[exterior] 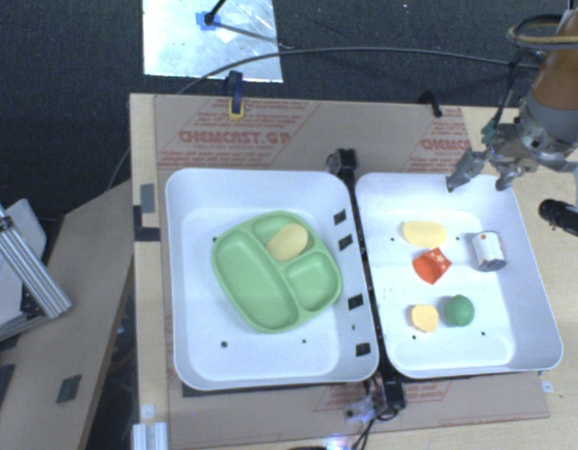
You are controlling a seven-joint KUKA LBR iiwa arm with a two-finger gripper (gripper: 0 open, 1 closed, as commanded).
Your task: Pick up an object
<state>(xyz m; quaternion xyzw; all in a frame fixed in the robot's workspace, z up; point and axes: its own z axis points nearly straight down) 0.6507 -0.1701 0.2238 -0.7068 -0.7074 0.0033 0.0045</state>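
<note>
Camera view, my count: two white bins. Left bin (190, 251) has one green divided plate (260, 284) carrying one yellow piece (289, 242) in its far compartment. Right bin (523, 336) has five things: pale yellow piece (423, 233), red piece (432, 265), small white cylinder (488, 250), small yellow piece (424, 318), green ball (458, 310). Gripper (480, 176) hangs over the right bin's far edge, fingers spread, pinching nothing, arm (555, 92) reaching from right.

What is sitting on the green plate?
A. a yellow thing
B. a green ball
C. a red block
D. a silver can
A: a yellow thing lies in the top compartment of the green plate in the left bin.
</note>
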